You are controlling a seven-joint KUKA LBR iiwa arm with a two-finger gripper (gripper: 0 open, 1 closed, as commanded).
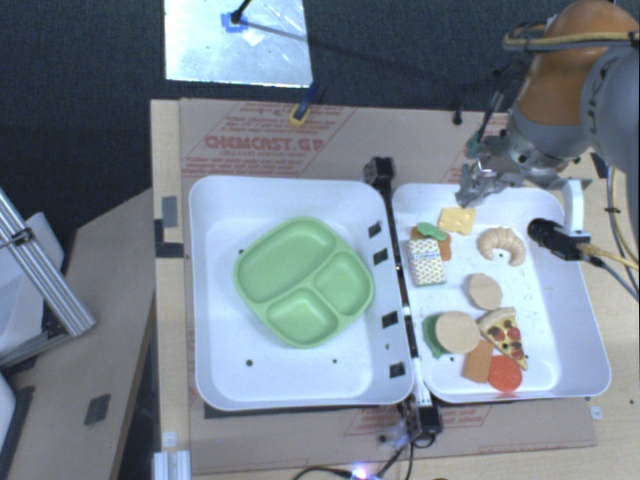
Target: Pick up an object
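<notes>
My gripper hangs over the back of the right bin, just above and behind a yellow cheese wedge. Nothing shows between its fingers. In the same bin lie a croissant, a small patterned carton with a green piece behind it, a tan cookie, a round sandwich, a pizza slice, an orange piece and a red tomato slice. The arm comes in from the upper right.
The left bin holds a green divided plate. A black divider with clips runs between the bins. A shiny metal sheet lies on the dark floor behind the bench.
</notes>
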